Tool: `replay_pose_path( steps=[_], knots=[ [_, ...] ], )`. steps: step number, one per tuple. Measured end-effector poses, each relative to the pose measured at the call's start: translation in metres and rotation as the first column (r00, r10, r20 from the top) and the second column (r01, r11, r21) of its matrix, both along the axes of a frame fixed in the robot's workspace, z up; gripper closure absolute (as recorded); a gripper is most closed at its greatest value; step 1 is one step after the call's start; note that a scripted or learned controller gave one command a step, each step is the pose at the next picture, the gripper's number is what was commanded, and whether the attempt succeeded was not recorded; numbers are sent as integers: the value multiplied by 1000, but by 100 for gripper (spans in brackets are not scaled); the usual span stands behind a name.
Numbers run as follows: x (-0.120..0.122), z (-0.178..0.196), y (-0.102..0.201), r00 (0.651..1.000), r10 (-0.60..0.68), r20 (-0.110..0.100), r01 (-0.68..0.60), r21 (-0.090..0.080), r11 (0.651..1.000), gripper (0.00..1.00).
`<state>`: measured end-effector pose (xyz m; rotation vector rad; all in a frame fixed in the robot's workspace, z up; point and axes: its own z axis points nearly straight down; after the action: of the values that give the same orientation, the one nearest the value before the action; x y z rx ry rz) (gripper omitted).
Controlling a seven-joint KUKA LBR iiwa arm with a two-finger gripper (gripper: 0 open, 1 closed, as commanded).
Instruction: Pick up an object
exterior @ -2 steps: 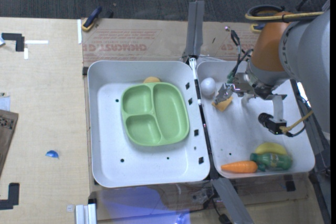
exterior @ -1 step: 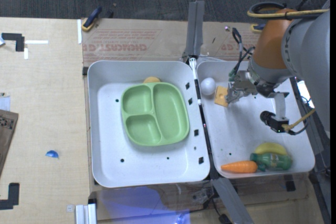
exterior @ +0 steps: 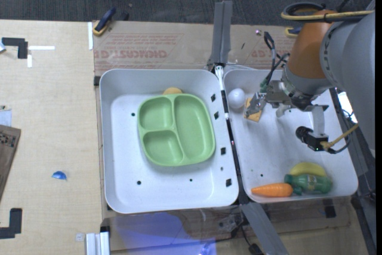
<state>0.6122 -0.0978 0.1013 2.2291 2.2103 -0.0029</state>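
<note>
My gripper [exterior: 256,107] hangs over the back left part of the right bin [exterior: 280,158], pointing left. A small yellow-orange piece [exterior: 255,116] sits between its fingertips, and the fingers are shut on it. A white ball [exterior: 236,98] lies just left of the gripper, close to the bin's left wall. At the bin's front edge lie an orange carrot [exterior: 272,190], a green bottle-like item [exterior: 310,183] and a yellow fruit [exterior: 308,168].
The left bin [exterior: 119,176] holds a green divided plate [exterior: 176,128] with a small yellow thing [exterior: 172,91] behind it. A grey upright post [exterior: 222,33] stands behind the bins' shared wall. The arm's wrist [exterior: 307,57] and a black cable fitting [exterior: 310,137] hang over the right bin.
</note>
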Motion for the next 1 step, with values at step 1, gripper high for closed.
replay_pose_path(
  steps=[1],
  knots=[
    [-68, -10, -10, 998, 65, -3, -65, 3, 998, 0]
  ],
)
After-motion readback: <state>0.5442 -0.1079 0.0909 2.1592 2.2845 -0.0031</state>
